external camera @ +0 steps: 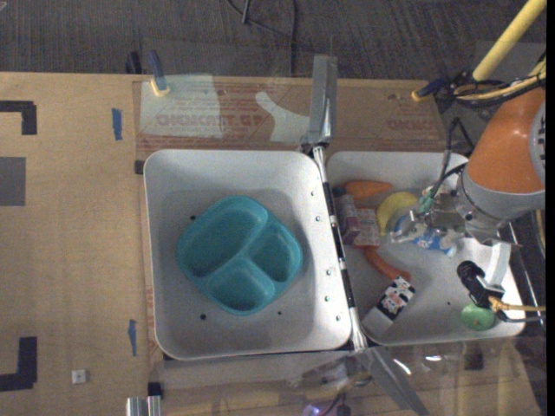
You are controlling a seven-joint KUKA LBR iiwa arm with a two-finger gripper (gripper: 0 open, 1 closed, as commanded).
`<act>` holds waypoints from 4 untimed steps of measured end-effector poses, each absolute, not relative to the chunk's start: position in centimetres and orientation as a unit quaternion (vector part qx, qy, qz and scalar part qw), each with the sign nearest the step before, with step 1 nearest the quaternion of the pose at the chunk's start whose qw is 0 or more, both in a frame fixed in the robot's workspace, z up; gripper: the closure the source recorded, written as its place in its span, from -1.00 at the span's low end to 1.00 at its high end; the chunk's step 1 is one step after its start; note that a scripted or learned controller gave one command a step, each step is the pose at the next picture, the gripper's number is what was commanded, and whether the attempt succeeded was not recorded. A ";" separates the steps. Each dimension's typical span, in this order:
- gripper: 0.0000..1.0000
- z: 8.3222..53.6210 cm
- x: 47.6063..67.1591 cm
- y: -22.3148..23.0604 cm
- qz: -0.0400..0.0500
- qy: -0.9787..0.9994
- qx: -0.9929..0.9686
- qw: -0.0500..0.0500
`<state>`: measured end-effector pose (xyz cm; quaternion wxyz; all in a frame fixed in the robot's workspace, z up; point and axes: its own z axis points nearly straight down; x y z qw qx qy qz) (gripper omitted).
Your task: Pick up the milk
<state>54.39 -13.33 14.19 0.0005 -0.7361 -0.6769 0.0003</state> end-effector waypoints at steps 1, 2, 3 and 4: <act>-1.00 9.1 49.3 -12.3 -0.005 -0.821 -0.570 -0.008; 1.00 10.0 49.3 -12.5 -0.005 -0.820 -0.573 -0.009; 1.00 11.2 48.0 -13.1 -0.001 -0.886 -0.463 -0.002; 1.00 18.4 49.7 -7.3 0.001 -0.633 -0.774 0.000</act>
